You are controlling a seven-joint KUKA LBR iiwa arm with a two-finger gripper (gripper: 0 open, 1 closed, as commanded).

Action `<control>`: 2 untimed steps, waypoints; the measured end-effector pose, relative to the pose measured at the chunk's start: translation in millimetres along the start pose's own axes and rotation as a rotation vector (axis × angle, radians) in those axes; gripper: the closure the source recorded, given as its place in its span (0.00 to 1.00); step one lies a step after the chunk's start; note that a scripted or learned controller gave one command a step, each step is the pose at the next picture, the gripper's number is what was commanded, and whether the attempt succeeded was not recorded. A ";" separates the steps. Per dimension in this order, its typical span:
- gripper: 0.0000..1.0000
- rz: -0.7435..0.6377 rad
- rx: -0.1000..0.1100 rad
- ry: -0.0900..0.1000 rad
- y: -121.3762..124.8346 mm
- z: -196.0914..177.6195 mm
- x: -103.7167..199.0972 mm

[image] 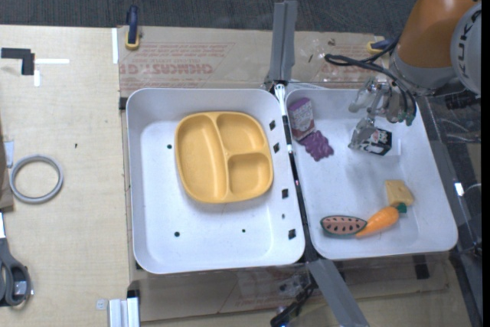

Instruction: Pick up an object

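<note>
Right bin (429, 188): carrot (381, 220), watermelon slice (343, 225), cheese (399, 193), grapes (317, 145), cup (301, 115), small dark item (377, 142). Claw (366, 135) low beside the dark item; finger spread and any hold cannot be told. Risk: fingers nudge it aside and close on nothing.

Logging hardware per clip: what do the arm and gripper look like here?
The arm shows a rounded orange band with grey casing beside it. Black cables loop around the wrist. The gripper is bare silver metal, with a small black-and-white block by its tips.
</note>
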State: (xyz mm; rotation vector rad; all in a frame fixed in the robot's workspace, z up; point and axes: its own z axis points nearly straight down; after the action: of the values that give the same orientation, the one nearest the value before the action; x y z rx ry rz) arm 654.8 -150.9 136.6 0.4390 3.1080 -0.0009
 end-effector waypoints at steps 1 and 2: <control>0.00 0.181 0.000 0.001 41.2 44.4 48.3; 0.00 0.774 0.002 0.000 33.0 44.3 28.8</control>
State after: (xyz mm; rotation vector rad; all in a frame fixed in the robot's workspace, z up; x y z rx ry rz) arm 636.4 -111.3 92.3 1.5793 2.7133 -0.0020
